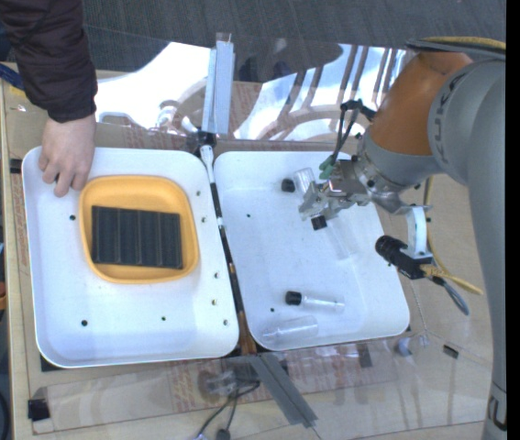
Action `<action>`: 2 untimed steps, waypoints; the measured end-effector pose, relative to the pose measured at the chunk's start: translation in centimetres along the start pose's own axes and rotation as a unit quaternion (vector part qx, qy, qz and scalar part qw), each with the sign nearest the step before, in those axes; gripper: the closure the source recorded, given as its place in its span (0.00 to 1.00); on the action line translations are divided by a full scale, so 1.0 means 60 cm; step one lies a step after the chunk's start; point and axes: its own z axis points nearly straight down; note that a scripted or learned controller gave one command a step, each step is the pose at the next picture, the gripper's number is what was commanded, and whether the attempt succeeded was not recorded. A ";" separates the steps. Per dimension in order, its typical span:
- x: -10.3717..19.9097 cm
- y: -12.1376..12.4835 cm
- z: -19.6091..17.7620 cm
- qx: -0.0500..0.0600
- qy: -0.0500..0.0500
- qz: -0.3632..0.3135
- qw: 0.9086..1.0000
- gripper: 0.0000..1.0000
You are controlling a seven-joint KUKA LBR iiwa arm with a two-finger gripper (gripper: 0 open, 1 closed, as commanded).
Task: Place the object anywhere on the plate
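The gripper hangs over the upper part of the right bin — whether it grips anything cannot be told from this slant. A clear, black-capped object lies on that bin's floor near the front, well apart from the yellow plate in the left bin — a person's hand rests on this bin's far corner.

Grey arm reaching in, pincer angled down
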 end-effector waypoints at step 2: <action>0.036 0.058 -0.127 -0.001 0.001 -0.069 0.998 0.00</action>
